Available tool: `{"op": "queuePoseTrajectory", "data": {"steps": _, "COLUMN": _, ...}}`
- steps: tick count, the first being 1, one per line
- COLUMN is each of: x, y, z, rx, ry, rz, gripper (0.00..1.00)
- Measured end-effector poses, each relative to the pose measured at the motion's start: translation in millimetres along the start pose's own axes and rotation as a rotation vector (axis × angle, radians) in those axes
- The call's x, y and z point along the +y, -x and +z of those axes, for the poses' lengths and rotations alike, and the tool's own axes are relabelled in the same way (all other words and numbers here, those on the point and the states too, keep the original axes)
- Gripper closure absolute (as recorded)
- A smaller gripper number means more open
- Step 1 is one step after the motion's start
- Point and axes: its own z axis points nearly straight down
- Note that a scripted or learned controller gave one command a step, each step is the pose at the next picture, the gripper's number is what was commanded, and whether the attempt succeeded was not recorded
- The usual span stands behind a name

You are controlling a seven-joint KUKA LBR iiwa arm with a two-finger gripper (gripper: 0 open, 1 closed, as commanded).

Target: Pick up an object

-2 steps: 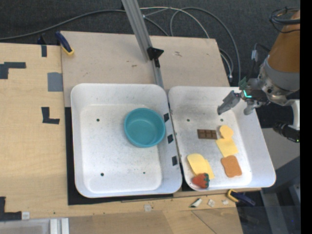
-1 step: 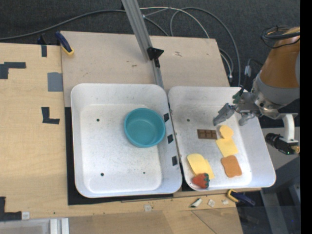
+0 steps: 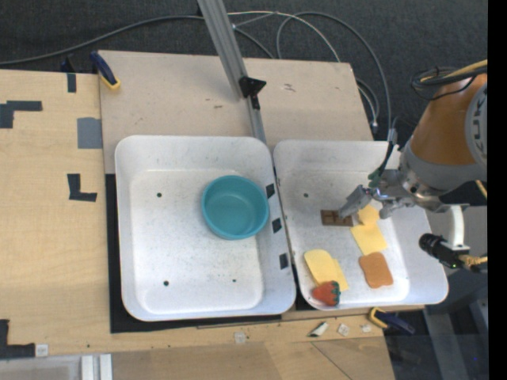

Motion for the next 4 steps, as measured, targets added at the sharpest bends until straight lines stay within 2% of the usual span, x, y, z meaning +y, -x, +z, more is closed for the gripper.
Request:
{"op": "queuePoseTrajectory", "data": {"steps": 1, "x": 0.3, "y": -7.8, "z": 46.3, "rx": 0.001, "ry": -0.001, "rz": -0.001, "gripper": 0.0}}
{"op": "queuePoseTrajectory", "data": {"steps": 2, "x": 1.3, "y": -7.6, "z": 33.7, "rx": 0.0, "ry": 0.003, "rz": -0.002, "gripper": 1.0}}
{"op": "queuePoseTrajectory", "data": {"steps": 4, "x": 8.2, "y": -16.2, "z": -56.8, "rx": -0.002, "ry": 0.01, "rz": -0.002, "gripper": 1.0}}
